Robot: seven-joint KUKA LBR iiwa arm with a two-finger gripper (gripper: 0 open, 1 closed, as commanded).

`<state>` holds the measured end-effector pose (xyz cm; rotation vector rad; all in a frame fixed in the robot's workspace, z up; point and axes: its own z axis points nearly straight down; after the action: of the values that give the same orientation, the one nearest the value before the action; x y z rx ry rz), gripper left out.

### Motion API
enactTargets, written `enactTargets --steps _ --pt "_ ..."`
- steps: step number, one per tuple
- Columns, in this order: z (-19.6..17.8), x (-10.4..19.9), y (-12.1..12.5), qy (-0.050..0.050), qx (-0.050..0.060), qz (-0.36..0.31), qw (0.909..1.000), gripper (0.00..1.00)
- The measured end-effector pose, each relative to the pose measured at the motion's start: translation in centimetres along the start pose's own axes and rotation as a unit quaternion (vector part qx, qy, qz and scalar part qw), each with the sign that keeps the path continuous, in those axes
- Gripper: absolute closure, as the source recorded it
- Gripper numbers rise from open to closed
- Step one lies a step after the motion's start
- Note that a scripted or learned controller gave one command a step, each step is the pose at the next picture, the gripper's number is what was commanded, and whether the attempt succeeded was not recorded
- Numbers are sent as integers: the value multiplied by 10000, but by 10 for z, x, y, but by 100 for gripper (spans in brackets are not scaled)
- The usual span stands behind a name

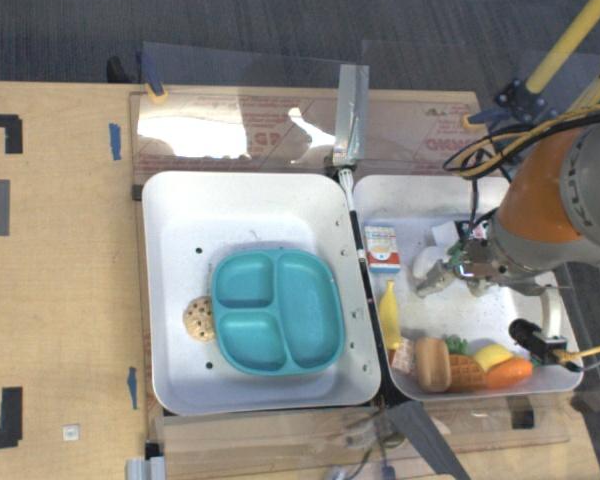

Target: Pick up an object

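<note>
My gripper [432, 273] hangs over the middle of the right bin [435, 200], pointing left, with nothing seen between its fingers. Left of it a small white and red carton [382, 247] lies near the bin's left wall. A yellow banana [389, 314] lies along that wall below the carton. Along the bin's near edge sit a brown bread roll [433, 363], an orange waffle-textured piece [466, 371], a yellow piece [493, 354], an orange carrot [511, 371] and a bit of green [456, 346].
The left bin [170, 268] holds a teal three-compartment plate [276, 311] and a cookie [199, 318] touching the plate's left edge. A metal divider [350, 118] stands behind the bins. Cables and a yellow pole [570, 38] run at the upper right.
</note>
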<state>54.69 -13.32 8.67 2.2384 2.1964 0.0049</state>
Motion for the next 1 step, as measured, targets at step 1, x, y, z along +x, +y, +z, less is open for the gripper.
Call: enactTargets --steps 1 --pt "-12 1 2 -7 -27 -12 10000 100"
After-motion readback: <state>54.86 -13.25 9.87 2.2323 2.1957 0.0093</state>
